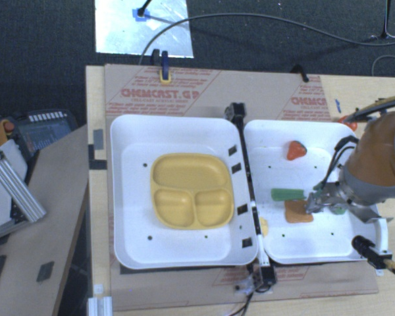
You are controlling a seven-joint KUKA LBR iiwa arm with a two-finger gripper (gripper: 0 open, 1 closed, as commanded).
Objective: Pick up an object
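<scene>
In the right bin (276, 249) lie a green block (286, 194), a flat orange piece (296, 212) just below it, and a red-orange object (296, 151) farther back. A small yellow bit (264, 227) rests by the bin's left wall. My gripper (318, 201) is down in the right bin, at the right ends of the green block and the flat orange piece. Its fingers are dark and blurred against the arm's wrist.
The left bin (128, 242) holds a yellow divided tray (189, 190). A black divider with clips (245, 183) runs between the bins. The grey and orange arm (382, 160) covers the right bin's right side. Cables cross the bench's far edge.
</scene>
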